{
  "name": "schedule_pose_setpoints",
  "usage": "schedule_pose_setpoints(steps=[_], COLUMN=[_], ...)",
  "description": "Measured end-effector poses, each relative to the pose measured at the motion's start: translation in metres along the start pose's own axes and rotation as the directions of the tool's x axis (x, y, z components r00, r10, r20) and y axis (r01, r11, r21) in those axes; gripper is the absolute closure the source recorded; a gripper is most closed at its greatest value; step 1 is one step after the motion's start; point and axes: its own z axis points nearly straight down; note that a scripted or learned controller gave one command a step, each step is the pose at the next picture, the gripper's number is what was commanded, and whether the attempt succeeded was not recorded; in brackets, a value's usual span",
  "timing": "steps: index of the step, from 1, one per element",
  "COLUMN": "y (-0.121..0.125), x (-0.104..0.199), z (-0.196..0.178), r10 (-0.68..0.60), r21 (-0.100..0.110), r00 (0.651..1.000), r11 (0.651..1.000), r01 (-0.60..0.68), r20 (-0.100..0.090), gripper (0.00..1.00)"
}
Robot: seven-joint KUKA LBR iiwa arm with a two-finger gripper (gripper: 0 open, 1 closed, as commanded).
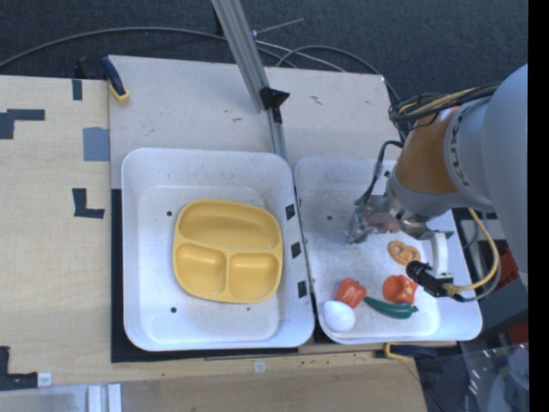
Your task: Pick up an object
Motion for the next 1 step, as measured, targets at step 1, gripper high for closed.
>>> schedule_pose_setpoints(steps=[1], y=[0.0054], x=[0.0026], z=[-0.0433], r10=[0.001], r21=[-0.004], r00=[1.0], r11=[1.0], r01=[-0.001], r20=[0.0], gripper=[1.0])
